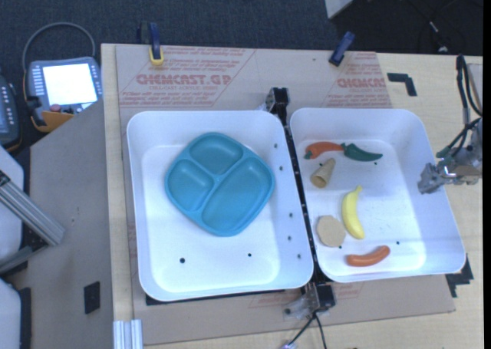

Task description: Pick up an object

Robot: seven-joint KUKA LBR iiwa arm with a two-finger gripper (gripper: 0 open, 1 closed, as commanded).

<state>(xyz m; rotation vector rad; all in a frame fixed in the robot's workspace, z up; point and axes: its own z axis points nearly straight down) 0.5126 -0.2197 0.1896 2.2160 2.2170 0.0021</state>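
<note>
Blue sectioned plate [220, 183] in left bin [146, 209], lit pendant screen [69, 83] beyond bench corner

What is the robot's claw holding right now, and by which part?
Nothing. The gripper sits at the right bin's right rim, away from the toys.

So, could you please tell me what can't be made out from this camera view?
- Gripper: small and blurred at the right bin's right rim; its state is unreadable.
- Arm: cut off by the view's right edge.
- Tan piece beside the carrot: too small to identify.
- Round beige item: touches the banana; overlap unclear.
</note>
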